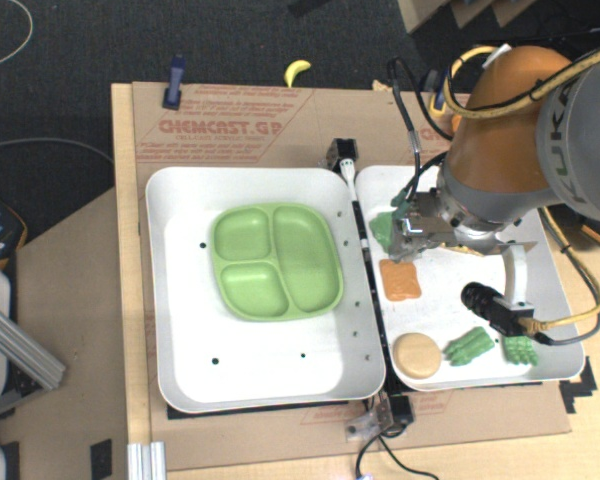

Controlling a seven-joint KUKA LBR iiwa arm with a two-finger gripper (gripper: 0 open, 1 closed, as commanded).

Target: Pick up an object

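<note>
The left bin (180, 268) holds a green divided plate (277, 261). In the right bin (550, 363), the gripper (408, 236) points down over an orange slab (400, 280), beside a tan disc (417, 355) and green toys (469, 347). The arm (505, 138) bends in from the right.

A divided plate (277, 261) lies in the left bin (180, 368). In the right bin (550, 368), my hand (408, 236) hangs just behind a waffle (400, 280), with a round cookie (417, 355) nearer the front.

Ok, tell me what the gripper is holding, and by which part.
Cannot be told. The gripper is low in the right bin, beside a green item and above an orange slab; the arm hides any hold.
</note>
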